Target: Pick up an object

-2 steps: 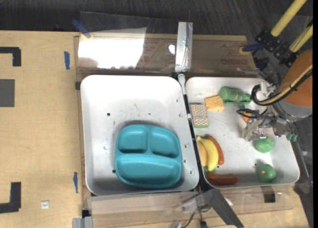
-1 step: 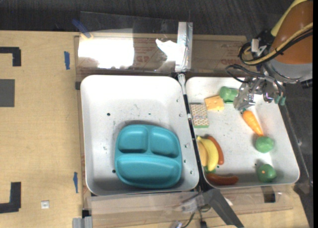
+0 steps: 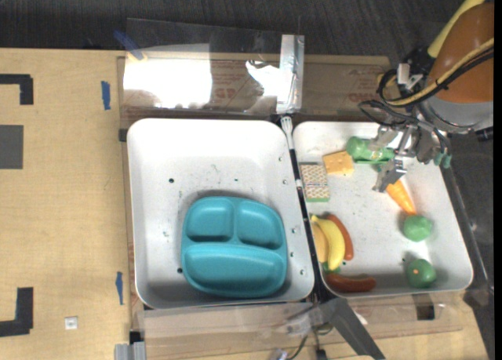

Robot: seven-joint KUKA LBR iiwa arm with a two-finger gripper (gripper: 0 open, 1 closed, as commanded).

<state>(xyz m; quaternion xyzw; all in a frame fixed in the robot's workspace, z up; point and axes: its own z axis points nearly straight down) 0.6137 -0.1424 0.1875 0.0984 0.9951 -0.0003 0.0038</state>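
A teal sectioned tray (image 3: 234, 255), smooth moulded plastic, is seen in the left bin (image 3: 149, 147), lower centre of the frame. In the right bin (image 3: 459, 272), toy foods are scattered: a banana (image 3: 329, 242), a cheese wedge (image 3: 339, 164), an orange carrot (image 3: 401, 195). The carrot, at centre right, is judged light, stiff and slick; its thicker end should be taken across the width. The gripper (image 3: 390, 172) is seen just above the carrot; whether its fingers are apart cannot be told.
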